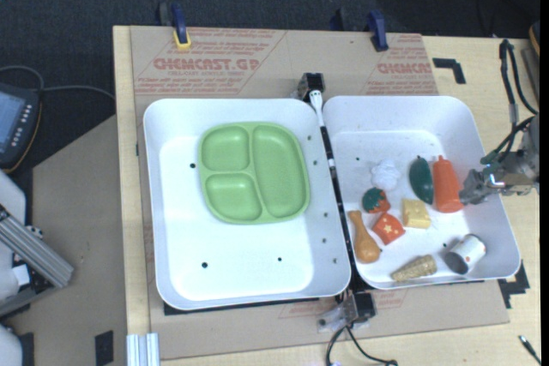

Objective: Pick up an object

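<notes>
The hand (482,184) hovered at the right bin's (403,111) three o'clock rim, just beside the orange carrot (446,184), probably lining up a grasp; whether it was spread or pressed together, I cannot tell.

Two white bins sit side by side on the worktop (137,64). The left bin (171,270) holds a green divided plate (255,171). The right bin (480,133) holds small toy foods: an orange carrot (447,183) touching a dark green vegetable (420,177), a yellow block (417,214), a red piece (389,228) and a cone (414,268). The tool (477,186) hovers at the right bin's edge, just beside the carrot.
</notes>
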Motion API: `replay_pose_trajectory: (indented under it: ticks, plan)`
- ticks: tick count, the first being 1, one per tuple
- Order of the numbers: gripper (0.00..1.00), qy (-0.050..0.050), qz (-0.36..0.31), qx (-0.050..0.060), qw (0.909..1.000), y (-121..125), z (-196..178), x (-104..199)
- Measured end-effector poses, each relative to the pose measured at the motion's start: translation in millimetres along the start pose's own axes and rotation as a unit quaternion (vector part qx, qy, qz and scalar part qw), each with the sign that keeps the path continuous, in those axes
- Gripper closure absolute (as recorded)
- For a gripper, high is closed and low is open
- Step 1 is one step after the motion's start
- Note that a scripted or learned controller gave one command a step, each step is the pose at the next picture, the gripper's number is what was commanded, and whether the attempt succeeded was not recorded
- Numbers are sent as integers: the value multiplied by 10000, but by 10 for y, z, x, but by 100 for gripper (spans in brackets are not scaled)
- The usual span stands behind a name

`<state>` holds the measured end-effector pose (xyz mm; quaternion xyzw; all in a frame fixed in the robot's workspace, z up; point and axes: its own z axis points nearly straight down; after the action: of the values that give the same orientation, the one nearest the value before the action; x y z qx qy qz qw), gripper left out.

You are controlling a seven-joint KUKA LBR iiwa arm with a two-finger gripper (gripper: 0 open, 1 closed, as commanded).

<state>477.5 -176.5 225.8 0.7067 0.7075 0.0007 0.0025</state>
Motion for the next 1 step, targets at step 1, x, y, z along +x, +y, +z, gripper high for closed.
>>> replay_pose_trajectory:
  ticks: [1]
  plan:
    - [100, 11, -25, 3, 10000, 277, 5, 460]
